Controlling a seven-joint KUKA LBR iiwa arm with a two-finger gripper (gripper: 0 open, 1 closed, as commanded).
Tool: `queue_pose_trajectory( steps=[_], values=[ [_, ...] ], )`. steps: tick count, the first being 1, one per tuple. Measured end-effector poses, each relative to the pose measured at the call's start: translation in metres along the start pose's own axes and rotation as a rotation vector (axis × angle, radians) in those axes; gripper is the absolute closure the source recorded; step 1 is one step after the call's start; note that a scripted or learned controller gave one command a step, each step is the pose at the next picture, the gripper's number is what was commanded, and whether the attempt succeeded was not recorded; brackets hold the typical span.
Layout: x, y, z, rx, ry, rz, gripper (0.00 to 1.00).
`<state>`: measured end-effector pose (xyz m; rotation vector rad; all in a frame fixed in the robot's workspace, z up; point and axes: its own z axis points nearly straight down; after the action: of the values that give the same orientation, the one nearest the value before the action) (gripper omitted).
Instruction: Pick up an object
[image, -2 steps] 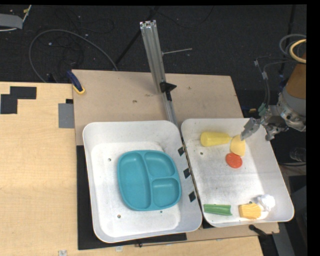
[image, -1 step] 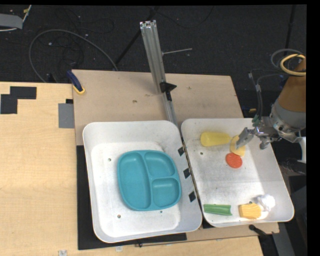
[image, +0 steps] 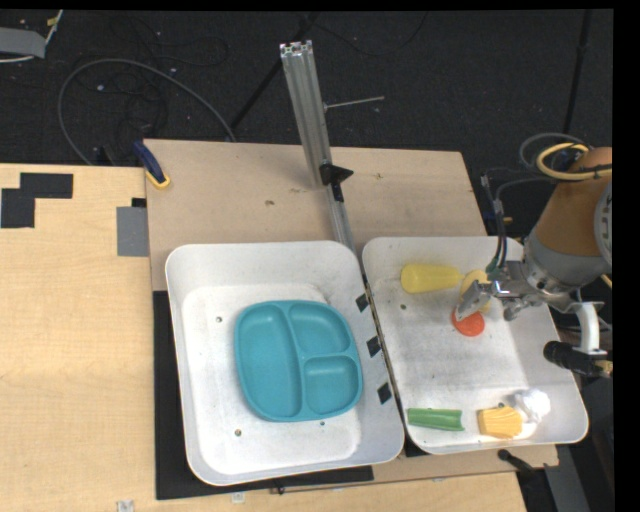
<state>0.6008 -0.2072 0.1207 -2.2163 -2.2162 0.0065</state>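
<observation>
1 yellow object lies lengthwise left-right beside hand

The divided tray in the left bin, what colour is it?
Teal, a blue-green all over; the tray shows plainly in the camera view.

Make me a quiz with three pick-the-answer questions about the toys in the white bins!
1. Where is the blue divided plate?
A. in the left bin
B. in the right bin
C. on the wooden bench

2. How many sections does the blue plate have?
A. two
B. three
C. five

3. How does the yellow toy lie near the gripper?
A. standing upright
B. on its side
C. stacked on the green toy

Answers: 1 A, the plate sits in the left bin. 2 B, one long section and two smaller ones show. 3 B, it lies lengthwise on the bin floor.
</observation>
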Motion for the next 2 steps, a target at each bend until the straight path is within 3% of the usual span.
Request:
queue_pose_trajectory(
  steps=[1,2],
  values=[
    [-0.001,0.001,-0.014,-0.005,-0.001,0.001,1.00],
    [-0.004,-0.007,-0.073,-0.010,-0.003,0.004,1.00]
  ],
)
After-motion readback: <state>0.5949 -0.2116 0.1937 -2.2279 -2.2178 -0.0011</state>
